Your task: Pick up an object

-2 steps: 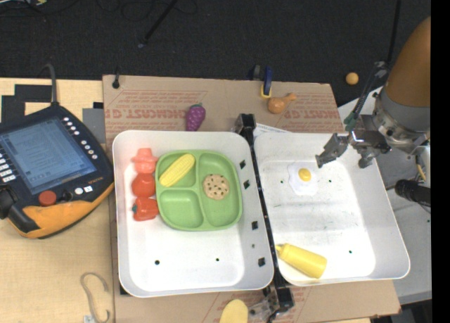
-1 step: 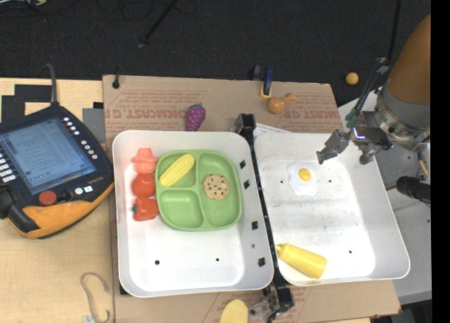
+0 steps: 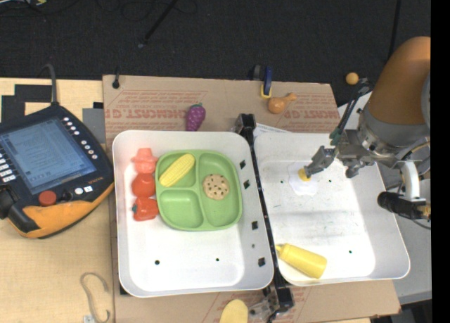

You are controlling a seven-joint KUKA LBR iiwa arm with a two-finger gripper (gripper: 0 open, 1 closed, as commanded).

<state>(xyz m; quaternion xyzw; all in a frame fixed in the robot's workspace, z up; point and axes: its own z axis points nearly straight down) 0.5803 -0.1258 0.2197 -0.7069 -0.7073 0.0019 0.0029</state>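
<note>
In the right bin (image 3: 380,258), a flat white piece with a small yellow spot (image 3: 304,179) lies near the middle left. My gripper (image 3: 330,165) hangs low over this bin, its left tip right at the yellow spot; whether it touches is unclear. A yellow bottle-shaped object (image 3: 302,259) lies on its side at the bin's front left corner. The left bin (image 3: 183,265) holds a green divided plate (image 3: 184,212) with a yellow corn cob (image 3: 175,169) and a cookie (image 3: 216,186) on it. Pink and red toys (image 3: 143,184) lie along the plate's left side.
The grey arm with its orange band (image 3: 404,82) comes in over the right bin's right side. A black divider (image 3: 254,195) runs between the bins. Outside them lie a purple object (image 3: 195,116), an orange one (image 3: 280,103), a yellow one (image 3: 234,311) and a teach pendant (image 3: 49,167).
</note>
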